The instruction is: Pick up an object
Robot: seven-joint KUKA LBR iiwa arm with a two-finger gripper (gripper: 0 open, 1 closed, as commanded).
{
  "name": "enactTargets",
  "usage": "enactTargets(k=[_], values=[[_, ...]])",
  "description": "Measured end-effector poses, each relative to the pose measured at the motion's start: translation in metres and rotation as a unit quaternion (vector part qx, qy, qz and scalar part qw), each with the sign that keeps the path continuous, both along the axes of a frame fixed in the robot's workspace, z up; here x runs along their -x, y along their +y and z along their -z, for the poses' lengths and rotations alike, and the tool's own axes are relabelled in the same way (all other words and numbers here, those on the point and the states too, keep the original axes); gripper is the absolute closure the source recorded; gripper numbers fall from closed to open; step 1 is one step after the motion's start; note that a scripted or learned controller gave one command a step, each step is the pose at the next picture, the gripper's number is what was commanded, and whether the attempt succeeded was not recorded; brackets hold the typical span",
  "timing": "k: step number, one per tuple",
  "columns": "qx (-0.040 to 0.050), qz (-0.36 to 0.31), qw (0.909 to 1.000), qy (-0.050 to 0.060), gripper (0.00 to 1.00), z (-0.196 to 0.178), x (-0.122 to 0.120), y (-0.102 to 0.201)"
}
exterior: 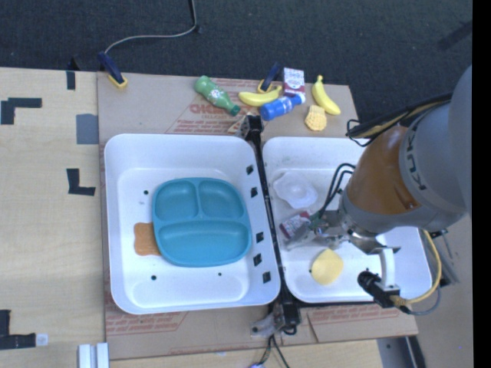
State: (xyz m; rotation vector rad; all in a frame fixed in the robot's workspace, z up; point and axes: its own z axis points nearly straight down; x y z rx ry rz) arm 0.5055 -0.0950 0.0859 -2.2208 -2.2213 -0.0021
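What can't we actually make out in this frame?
- Gripper: in the camera view the arm's wrist covers it, so the finger state is unreadable.
- Small item beside it in the right bin: blurred, partly under the arm, unidentifiable.
- Orange piece in the left bin: mostly under the blue divided plate.
- Carton behind the bins: print too small.

We look down from one fixed camera above the bench, tilted at a slant, so the left bin and the right bin lie side by side across the middle. We stand far enough back to take in both bins whole, while the arm enters from our right.
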Motion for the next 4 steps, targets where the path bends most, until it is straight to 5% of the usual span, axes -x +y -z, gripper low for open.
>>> enactTargets(k=[1, 2, 3, 4], values=[[0.0012, 0.0, 1.0, 0.0, 0.0, -0.044, -0.04, -0.058], [0.0002, -0.001, 1.0, -0.002, 0.0, 0.0, -0.08, -0.004], [0.0014, -0.001, 1.0, -0.001, 1.0, -0.01, -0.08, -0.006], [0.0014, -0.001, 1.0, -0.001, 0.0, -0.01, -0.08, -0.006]])
